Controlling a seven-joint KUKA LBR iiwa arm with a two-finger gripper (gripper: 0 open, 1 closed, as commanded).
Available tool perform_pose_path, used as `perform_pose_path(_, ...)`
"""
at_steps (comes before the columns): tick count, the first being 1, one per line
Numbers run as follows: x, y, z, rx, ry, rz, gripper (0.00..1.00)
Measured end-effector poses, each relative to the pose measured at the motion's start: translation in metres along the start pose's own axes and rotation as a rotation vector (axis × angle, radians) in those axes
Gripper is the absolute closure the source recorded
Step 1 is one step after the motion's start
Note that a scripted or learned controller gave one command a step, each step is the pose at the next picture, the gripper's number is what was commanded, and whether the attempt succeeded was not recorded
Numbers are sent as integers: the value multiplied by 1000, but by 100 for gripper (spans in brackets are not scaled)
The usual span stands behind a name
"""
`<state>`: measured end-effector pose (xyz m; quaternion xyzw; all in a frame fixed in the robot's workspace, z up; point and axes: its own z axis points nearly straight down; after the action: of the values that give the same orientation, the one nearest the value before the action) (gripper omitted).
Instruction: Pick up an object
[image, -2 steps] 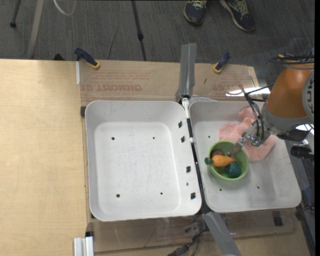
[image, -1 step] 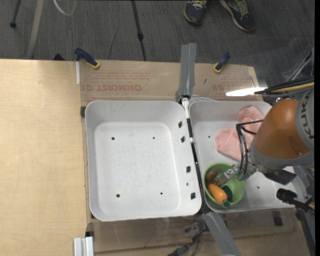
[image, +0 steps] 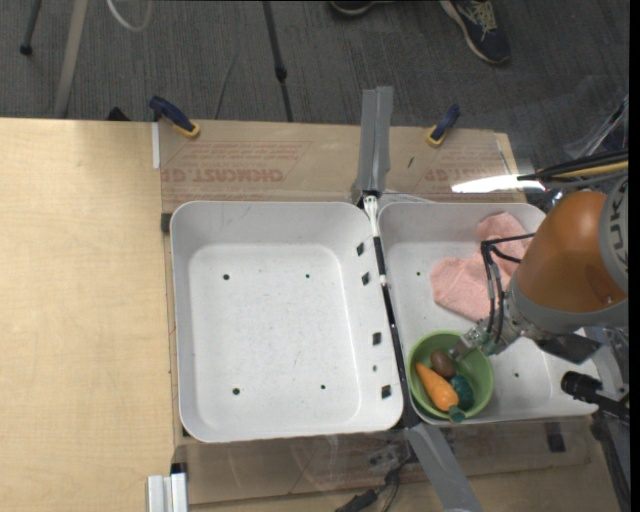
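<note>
A green bowl (image: 452, 376) sits at the front left of the right bin (image: 408, 262). Inside it lie an orange carrot-shaped toy (image: 436, 386), a small brown round piece (image: 441, 361) and a teal piece (image: 463, 389). A pink cloth (image: 472, 275) lies crumpled toward the back of the same bin. My gripper (image: 474, 346) reaches down from the right, under the orange wrist band (image: 573, 258), and its tip sits at the bowl's right rim. The wrist hides the fingertips.
The left bin (image: 200, 300) lies beside the right one, joined by a grey divider strip (image: 376, 150). Cardboard with two clamps lies behind the bins. Black cables run along my wrist over the pink cloth.
</note>
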<state>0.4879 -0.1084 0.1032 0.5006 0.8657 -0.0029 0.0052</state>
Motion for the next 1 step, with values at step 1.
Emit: perform_pose_path(1, 55, 64, -122, 3, 10, 185, 100)
